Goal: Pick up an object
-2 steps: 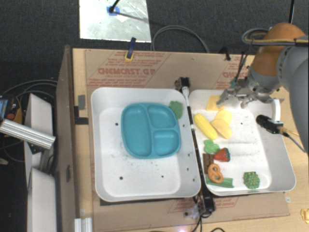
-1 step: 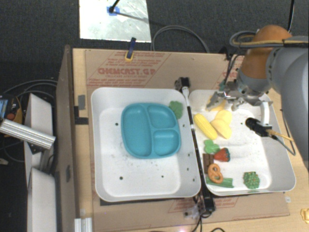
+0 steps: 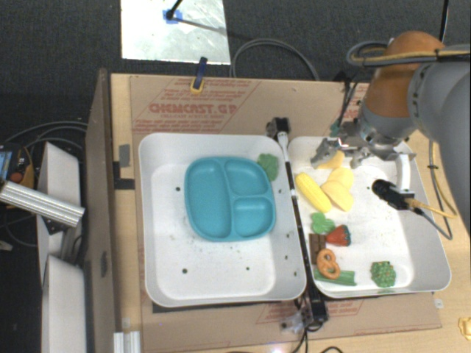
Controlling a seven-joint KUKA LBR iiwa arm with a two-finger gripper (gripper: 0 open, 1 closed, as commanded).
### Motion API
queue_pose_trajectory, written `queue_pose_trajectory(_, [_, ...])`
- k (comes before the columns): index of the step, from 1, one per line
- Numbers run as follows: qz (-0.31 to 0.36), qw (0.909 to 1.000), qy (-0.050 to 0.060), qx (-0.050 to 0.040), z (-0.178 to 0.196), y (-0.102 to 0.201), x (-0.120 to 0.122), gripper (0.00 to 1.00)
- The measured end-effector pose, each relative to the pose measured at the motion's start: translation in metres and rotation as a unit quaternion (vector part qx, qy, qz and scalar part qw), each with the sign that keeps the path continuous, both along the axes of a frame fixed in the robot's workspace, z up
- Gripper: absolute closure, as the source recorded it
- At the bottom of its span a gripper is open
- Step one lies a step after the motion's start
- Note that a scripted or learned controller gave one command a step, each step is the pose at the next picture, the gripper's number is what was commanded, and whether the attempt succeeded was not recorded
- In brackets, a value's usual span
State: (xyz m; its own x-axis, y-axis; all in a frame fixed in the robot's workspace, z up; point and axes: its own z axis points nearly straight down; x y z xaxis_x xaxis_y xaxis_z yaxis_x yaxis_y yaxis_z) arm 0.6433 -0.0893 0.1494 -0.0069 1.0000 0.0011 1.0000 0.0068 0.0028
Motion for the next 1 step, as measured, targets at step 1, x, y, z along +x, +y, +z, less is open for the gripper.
queue_pose_trajectory(1, [0.0,1.0,0.002,0.0003,0.0369,0.0343,-0.0608,0.0])
